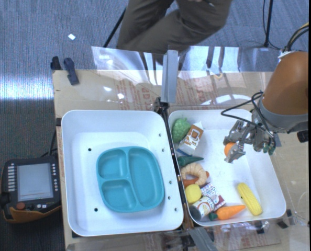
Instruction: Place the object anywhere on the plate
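A tan desk (pixel 82 95) with a glossy clear sheet across its back edge carries two shallow white bins side by side, standing on blue-grey carpet; a person in brown trousers (pixel 168 17) sits behind it, and a teach pendant (pixel 30 184) with a grey screen lies on the floor to the left. The left bin (pixel 79 132) holds one teal plate (pixel 130 179) with three compartments. The right bin (pixel 265 179) holds one green leafy vegetable (pixel 180 127), one small carton (pixel 192 137), one croissant-like pastry (pixel 195 172), one lemon (pixel 193 193), one can (pixel 208 200), one carrot (pixel 230 211) and one corn cob (pixel 248 198). The hand (pixel 235 149) hangs low in the right bin's upper part, its fingers narrowed around a small orange ball (pixel 229 148), which shows between them, well apart from the plate.
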### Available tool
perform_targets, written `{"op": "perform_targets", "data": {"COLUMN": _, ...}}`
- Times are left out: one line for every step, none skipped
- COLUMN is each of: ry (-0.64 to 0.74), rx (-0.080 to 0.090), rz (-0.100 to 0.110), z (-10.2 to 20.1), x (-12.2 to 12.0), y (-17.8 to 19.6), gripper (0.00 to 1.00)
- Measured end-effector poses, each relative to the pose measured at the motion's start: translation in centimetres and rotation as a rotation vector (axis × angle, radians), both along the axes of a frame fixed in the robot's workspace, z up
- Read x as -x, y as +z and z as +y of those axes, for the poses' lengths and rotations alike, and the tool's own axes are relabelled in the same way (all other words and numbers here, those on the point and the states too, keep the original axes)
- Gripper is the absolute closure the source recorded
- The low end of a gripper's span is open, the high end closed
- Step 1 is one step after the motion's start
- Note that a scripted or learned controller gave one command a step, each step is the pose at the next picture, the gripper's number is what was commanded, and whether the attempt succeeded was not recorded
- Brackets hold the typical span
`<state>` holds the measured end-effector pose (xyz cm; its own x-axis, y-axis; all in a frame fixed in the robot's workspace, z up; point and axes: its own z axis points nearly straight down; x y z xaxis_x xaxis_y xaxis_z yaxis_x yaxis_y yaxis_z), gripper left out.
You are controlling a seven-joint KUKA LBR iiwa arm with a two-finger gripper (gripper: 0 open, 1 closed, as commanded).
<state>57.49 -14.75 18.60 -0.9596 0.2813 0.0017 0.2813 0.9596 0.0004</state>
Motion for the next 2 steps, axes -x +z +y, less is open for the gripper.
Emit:
{"op": "perform_targets", "data": {"ry": -0.289, "rx": 0.001, "rz": 0.003, "z": 5.8, "x": 9.7, "y": 5.6, "gripper": 1.0}}
{"op": "perform_targets", "data": {"ry": -0.584, "rx": 0.003, "rz": 0.003, "z": 12.9, "x": 9.8, "y": 7.2, "gripper": 1.0}}
